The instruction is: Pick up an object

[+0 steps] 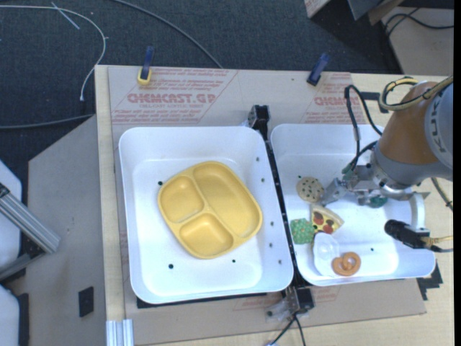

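bins [137,164]: glossy white plastic | tray [209,209]: smooth yellow plastic | bench [115,215]: matt wood

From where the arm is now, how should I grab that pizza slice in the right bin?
Take the pizza slice across its two long edges, coming straight down from above. It lies flat, with a green piece touching its left side, so probably close over the wider end, away from that neighbour.

A robotics lab: a plywood bench [216,85] clamped at its edge, loose cables [72,20] across dark carpet.
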`<state>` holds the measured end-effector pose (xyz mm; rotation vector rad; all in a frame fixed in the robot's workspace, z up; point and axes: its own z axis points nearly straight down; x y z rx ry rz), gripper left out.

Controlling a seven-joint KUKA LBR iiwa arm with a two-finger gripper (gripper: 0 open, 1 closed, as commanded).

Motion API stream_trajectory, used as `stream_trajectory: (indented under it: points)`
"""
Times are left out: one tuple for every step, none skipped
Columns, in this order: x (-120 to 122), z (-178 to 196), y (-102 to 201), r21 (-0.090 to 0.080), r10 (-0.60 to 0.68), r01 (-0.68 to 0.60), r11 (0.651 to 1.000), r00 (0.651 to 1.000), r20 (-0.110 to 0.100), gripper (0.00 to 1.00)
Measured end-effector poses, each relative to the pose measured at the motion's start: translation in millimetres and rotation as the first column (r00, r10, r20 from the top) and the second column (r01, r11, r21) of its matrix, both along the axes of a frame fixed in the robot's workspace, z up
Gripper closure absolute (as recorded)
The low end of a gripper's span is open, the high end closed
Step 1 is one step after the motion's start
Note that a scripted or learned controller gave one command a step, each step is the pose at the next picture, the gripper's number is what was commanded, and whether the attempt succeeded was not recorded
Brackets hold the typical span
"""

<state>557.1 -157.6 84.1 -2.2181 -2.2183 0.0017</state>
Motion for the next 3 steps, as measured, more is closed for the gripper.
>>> stream_trajectory:
  points:
    - [1,12,0,0.000,0.000,0.000,1.000,1.000,0.004,1.00]
    - [3,68,10,-0.003,0.002,-0.002,1.000,1.000,0.010,1.00]
    - [12,116,15,-0.004,0.002,-0.002,1.000,1.000,0.011,1.00]
